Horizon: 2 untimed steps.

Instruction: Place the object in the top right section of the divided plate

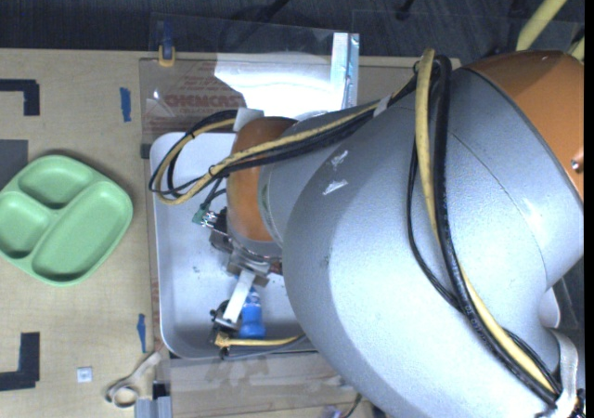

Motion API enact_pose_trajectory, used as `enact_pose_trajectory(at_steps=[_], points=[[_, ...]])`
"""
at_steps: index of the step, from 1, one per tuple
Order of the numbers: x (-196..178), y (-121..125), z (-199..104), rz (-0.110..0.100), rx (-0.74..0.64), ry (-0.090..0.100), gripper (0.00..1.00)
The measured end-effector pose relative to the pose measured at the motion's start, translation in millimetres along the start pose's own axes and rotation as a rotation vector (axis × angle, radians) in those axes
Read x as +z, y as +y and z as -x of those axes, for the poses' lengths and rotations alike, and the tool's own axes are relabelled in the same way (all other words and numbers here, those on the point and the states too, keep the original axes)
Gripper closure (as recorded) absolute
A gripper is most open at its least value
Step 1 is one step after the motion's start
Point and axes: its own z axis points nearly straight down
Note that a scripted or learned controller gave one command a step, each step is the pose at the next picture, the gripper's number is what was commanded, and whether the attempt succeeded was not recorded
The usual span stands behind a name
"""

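Note:
The green divided plate (63, 218) lies on the wooden bench at the left, outside the bin, with nothing in its three sections. My gripper (243, 269) reaches down into the white bin (178, 295), under the orange-banded wrist (252, 175), which hides most of it. A small blue object (251, 320) lies on the bin floor near the front wall, just in front of the gripper. Whether the gripper touches it cannot be made out.
The big grey arm (427, 249) covers the right half of the view and most of the bin. A clear sheet and white paper (278, 82) stand at the bin's far side. Blue tape marks (124, 103) and black marks (20, 96) dot the bench.

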Motion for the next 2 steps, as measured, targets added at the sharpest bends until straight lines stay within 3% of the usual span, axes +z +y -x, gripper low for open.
enact_pose_trajectory(at_steps=[2], points=[[0.9, 6.9, 0.2, -0.003, 0.056, 0.001, 1.00]])
